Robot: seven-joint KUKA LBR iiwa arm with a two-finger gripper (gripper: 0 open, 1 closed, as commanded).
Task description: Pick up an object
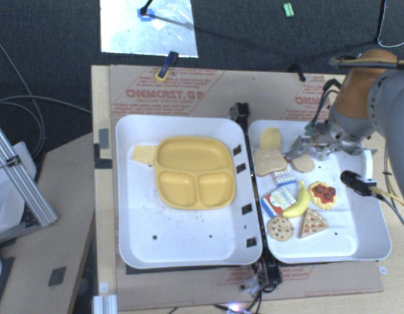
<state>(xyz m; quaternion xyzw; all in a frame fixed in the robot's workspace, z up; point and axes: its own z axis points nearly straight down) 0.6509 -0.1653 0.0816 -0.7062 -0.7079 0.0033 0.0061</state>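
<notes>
Over right bin (372, 241), gripper (305, 150) by tan round piece (304, 164), grip state unreadable

So the pickable stuff is all toy food lying flat in the right bin (369, 241); a pale yellow cheese block (270, 138) sits at the top, a tan bread slice (269, 161) just below it, touching; a small beige oval piece (303, 164) is beside the bread; lower down there's a blue and white packet (278, 198) with a yellow banana (297, 203) curving against it; a red-topped tart (323, 195) to the banana's right; a chocolate chip cookie (280, 228) and a pizza slice (312, 224) nearest the front edge.
</notes>
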